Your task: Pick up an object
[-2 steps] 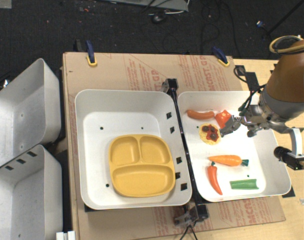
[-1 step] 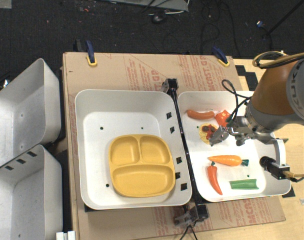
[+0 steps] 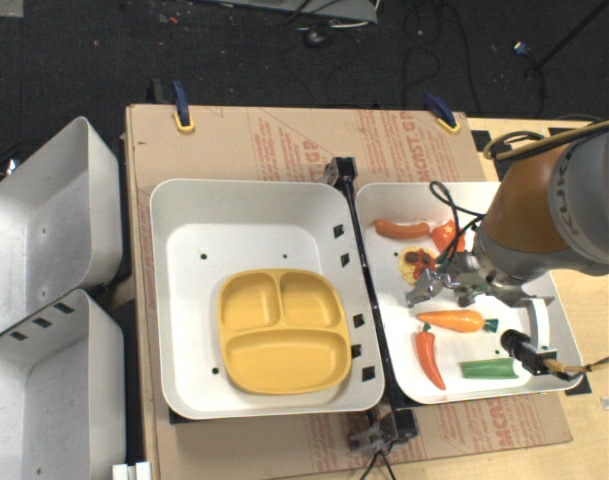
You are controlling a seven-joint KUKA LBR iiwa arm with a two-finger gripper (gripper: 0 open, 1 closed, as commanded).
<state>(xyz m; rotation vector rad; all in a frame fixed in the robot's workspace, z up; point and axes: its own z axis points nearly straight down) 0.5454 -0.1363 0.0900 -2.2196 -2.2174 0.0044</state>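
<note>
The right bin [image 3: 394,373] holds several toy foods. A brown sausage [image 3: 403,230] lies at its back, with a red-orange piece [image 3: 444,235] beside it. A small red and yellow toy [image 3: 416,262] sits just in front of them. An orange carrot [image 3: 452,320], a red chili pepper [image 3: 429,358] and a green piece [image 3: 487,369] lie nearer the front. My gripper [image 3: 430,286] hangs low in the bin, between the small red and yellow toy and the carrot. I see nothing held in it.
The left bin [image 3: 174,218] holds a yellow divided plate [image 3: 282,330]. The grey arm with its orange band [image 3: 529,213] covers the right bin's right side. A black and white fitting [image 3: 529,343] sits by the green piece. Two white tubs [image 3: 44,218] stand off the bench's left.
</note>
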